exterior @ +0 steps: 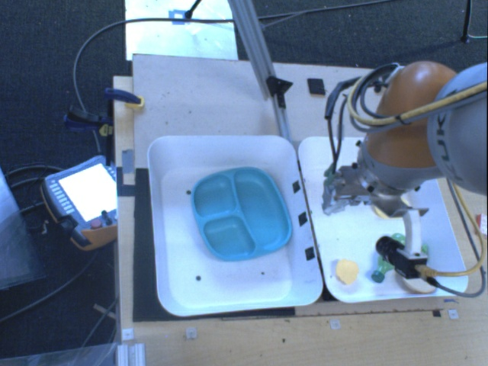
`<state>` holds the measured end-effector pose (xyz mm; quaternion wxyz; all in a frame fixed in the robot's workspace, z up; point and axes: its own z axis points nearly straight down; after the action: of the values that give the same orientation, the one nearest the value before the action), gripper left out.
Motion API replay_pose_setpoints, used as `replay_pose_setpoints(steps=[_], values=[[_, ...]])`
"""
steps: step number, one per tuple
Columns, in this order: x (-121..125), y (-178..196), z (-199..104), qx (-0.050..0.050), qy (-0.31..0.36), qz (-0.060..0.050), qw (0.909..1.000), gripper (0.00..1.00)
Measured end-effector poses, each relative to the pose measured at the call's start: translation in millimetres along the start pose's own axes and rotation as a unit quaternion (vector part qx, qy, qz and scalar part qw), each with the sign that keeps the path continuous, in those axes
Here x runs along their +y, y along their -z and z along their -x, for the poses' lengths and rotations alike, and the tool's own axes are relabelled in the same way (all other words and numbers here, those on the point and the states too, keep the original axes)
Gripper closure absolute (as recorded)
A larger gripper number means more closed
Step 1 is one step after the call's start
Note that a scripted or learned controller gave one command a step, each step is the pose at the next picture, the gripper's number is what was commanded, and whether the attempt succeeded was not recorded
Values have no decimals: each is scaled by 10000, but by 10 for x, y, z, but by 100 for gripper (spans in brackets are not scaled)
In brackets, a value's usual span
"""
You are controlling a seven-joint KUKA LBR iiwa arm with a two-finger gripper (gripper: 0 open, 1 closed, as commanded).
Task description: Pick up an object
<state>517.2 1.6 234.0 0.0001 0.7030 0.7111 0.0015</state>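
Note:
My gripper (333, 202) hangs over the left part of the right bin (320, 227), near the wall between the two bins. I see nothing in its grasp. A small yellow object (347, 271) lies near the right bin's front edge, below the gripper. Small green and teal pieces (378, 270) lie just right of it, and a tan object (414, 285) rests at the front right. Another yellow bit (381, 213) peeks out from under the wrist. The arm hides most of the right bin's back half.
A blue three-compartment plate (241, 213) lies in the middle of the left bin (171, 280). A metal pole (255, 40) slants over the bench behind the bins. A handheld pendant (80, 200) sits off the bench to the left.

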Motion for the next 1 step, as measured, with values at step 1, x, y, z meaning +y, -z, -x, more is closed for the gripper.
replay_pose_setpoints(steps=[1], values=[[17, -85, -546, -2, -5, -8, 10000, 100]])
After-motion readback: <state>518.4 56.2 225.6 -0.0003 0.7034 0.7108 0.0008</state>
